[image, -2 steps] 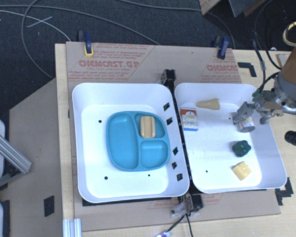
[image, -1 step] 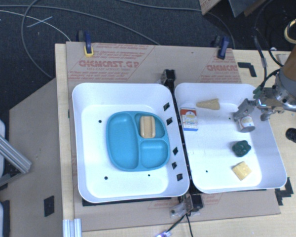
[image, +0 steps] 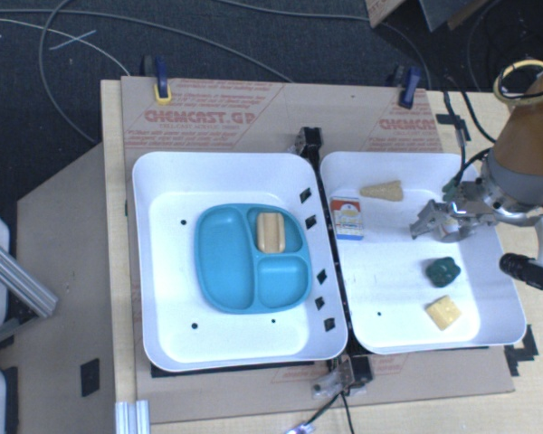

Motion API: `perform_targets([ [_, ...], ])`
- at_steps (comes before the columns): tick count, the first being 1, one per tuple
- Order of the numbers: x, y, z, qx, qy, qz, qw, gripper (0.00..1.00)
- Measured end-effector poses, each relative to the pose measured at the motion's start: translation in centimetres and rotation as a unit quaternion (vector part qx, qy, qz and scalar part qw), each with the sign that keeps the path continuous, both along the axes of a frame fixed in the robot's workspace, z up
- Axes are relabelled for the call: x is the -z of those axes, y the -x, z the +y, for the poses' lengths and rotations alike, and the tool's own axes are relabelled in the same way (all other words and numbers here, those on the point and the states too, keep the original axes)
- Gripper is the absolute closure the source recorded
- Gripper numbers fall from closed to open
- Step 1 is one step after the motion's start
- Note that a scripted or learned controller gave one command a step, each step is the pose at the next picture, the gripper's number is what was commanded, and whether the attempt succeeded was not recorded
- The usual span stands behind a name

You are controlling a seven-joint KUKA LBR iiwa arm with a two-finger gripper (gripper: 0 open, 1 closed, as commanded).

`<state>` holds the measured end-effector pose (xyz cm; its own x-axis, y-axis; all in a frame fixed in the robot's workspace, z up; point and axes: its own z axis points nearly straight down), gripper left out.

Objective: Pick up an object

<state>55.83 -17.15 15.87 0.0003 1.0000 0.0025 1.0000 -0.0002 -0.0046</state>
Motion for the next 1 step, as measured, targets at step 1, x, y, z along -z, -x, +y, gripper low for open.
perform_targets([
  [1, 4.24, -0.07, 0.03, 0.000, 0.0000, 0.000, 1.0000, 0.00],
])
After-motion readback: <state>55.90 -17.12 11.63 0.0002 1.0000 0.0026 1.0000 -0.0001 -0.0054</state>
